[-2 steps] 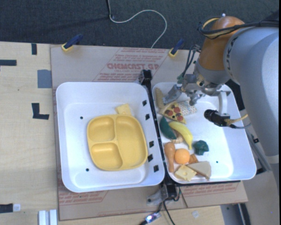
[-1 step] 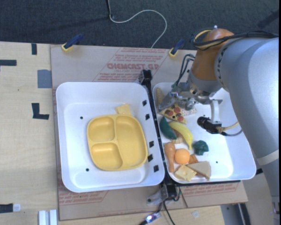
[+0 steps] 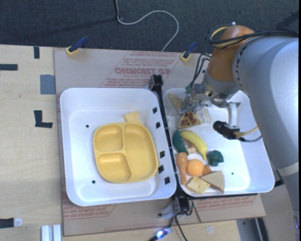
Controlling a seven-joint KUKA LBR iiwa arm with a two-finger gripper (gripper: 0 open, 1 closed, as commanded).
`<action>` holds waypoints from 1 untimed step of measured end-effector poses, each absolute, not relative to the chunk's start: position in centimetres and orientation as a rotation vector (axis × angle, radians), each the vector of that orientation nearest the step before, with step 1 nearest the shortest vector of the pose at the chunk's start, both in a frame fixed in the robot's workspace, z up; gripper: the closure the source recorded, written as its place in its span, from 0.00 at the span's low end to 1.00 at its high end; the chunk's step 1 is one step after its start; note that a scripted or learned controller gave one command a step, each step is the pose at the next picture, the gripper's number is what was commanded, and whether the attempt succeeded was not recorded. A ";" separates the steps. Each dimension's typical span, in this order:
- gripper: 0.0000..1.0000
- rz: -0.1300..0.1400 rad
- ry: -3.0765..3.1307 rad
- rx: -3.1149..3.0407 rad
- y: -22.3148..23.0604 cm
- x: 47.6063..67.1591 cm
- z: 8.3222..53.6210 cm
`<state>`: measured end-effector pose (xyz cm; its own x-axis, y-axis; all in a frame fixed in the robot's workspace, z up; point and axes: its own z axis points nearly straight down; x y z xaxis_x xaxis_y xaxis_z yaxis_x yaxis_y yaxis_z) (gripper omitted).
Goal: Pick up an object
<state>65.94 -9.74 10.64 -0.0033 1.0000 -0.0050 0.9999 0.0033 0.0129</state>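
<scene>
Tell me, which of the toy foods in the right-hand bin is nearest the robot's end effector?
The pizza slice: it lies right under the end effector at the far end of the pile, while the banana and orange sit nearer the camera.

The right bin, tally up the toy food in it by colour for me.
Right bin, as far as I can tell:
Yellow: 1, banana
Orange: 2, carrot, orange
Green: 2, cucumber, broccoli
Tan: 2, cheese, bread
Mixed: 1, pizza slice
Total: 8
</scene>
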 end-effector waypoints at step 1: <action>1.00 0.004 2.221 2.218 -9.7 65.4 16.8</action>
